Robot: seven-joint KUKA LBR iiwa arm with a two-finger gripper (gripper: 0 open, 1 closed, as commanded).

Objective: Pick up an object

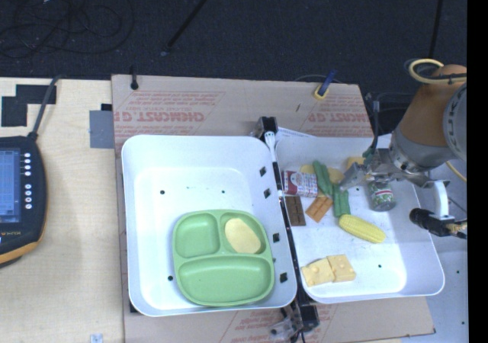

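From my remote station I look down at a slant on a bench with two shallow white bins side by side on cardboard. The left bin (145, 181) holds a green divided plate (223, 258), with a pale yellow oval piece (243, 237) lying in its upper right compartment. The right bin (412, 273) holds a scatter of toy foods. The arm (431, 124), grey with an orange band, reaches in from the right, and its gripper (374, 174) sits low over the upper middle of the right bin; I cannot tell from here how its claw stands, since the metal parts blur together. Just below the gripper is a small clear jar-like object (382, 197), standing near the bin's right of centre. An ear of corn (361, 228) lies just below that, its long axis running from upper left to lower right. Two green pods, one (322, 177) above the other (340, 202), lie left of the gripper, both slanting from upper left down to lower right. An orange block (319, 207) sits beside them, tilted, and a red and white tube (300, 184) lies roughly crosswise near the wall between the bins. A brown bar (296, 211) lies nearly upright in the view below the tube. Two yellow cheese wedges (329, 269) rest touching each other near the bin's front edge. A handheld control pendant (17, 197) lies on the bench at far left.
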